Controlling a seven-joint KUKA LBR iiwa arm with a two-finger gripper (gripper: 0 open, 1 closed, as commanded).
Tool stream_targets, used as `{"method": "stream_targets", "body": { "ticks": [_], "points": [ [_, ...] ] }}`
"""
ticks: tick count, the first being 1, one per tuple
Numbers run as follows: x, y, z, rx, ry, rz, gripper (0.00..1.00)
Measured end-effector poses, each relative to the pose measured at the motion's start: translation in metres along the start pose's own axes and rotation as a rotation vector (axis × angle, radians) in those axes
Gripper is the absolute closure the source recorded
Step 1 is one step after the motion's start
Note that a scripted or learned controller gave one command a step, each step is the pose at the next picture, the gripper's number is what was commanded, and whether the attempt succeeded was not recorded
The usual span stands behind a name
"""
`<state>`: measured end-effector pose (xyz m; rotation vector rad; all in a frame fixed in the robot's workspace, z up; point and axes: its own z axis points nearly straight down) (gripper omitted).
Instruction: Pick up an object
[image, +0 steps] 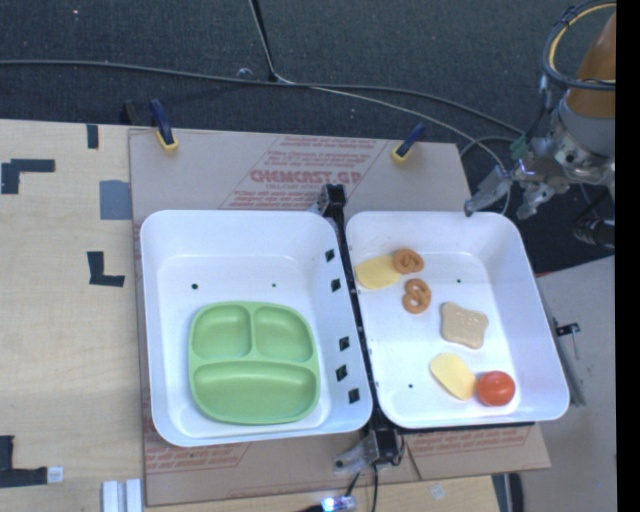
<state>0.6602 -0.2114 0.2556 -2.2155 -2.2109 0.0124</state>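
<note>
Dark grey carpet-like floor (330, 50) ran across the top of the frame, w/ thin cables (262, 40) trailing over it. Light wood bench top (60, 300) filled the left side, marked w/ black tape pieces (100, 270) and a grey patch (115, 198). A brown cardboard sheet (300, 170) w/ red print lay at center, held at its upper edge by two blue-and-yellow clamps (163, 128). A paler surface (600, 300) showed at lower right. Light was even and soft, no hard shadows.
</note>
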Motion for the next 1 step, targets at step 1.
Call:
{"method": "stream_targets", "body": {
  "ticks": [1],
  "points": [
    [0.0008,0.0023,-0.0089,-0.013,-0.003,-0.004,0.00]
  ]
}}
